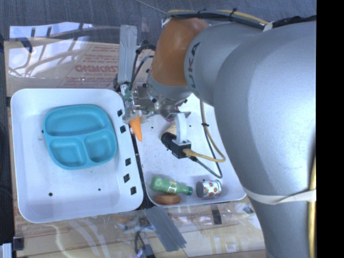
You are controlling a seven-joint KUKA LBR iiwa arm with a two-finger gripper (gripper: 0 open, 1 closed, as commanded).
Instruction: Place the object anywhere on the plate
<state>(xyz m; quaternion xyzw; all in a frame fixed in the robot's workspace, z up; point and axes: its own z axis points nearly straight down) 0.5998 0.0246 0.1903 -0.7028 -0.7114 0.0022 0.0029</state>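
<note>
- The grey arm with its orange band (174, 50) fills the upper right of the frame and reaches down toward the centre, over the seam between the two shallow white bins.
- The gripper (141, 110) sits just above a small orange carrot-shaped object (137, 128), which lies tilted at the left edge of the right bin (161, 160); whether the fingers are apart, closed or touching it cannot be told.
- The light blue three-compartment plastic plate (79, 135) rests in the left bin (32, 198), well apart from the carrot.
- At the bottom of the right bin lie a green bottle (170, 186), a brown flat piece (167, 199) and a small patterned can (208, 188).
</note>
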